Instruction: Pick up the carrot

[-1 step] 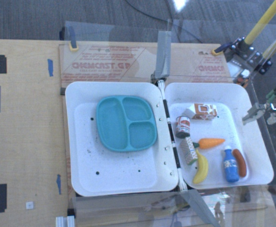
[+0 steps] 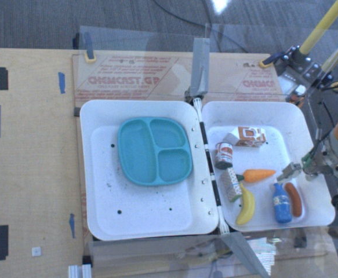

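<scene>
right bin (image 2: 296, 116): fingers (image 2: 289, 171) near carrot (image 2: 259, 175), apart from it

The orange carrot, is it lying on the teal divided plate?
No. The orange carrot lies in the right white bin, while the teal divided plate sits in the left bin.

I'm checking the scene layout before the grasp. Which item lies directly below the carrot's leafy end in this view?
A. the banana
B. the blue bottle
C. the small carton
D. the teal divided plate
A: the banana lies just below the green end of the carrot in the right bin; the blue bottle is further right and the carton above.
</scene>
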Motion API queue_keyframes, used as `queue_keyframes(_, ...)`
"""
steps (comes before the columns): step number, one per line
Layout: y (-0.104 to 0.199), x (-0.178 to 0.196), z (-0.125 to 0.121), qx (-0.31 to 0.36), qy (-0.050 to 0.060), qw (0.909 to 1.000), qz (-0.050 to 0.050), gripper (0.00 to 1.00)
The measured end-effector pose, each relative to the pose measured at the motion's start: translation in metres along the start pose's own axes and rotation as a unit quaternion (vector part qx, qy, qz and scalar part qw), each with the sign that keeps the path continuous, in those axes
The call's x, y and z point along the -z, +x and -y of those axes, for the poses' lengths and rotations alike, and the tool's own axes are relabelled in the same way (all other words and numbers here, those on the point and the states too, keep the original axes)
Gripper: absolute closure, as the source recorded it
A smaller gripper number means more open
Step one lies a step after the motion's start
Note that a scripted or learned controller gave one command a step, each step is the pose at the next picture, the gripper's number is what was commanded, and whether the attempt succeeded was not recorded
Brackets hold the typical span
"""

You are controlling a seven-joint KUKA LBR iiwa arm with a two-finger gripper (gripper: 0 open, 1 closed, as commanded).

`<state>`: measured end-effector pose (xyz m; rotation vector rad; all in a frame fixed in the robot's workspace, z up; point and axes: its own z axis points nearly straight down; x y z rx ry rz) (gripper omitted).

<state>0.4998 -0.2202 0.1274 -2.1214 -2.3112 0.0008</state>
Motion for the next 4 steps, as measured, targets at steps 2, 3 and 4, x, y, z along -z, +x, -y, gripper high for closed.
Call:
queue_keyframes(2, 0.004, -0.038, 0.015, 0.036, -0.007, 0.9993, -0.002, 0.0)
queue_keyframes(3, 0.0, -0.03, 0.016, 0.034, -0.006, 0.9994, 0.0, 1.0)
queue_keyframes(4, 0.092, 0.047, 0.013, 0.086, 0.0, 0.9963, 0.001, 1.0)
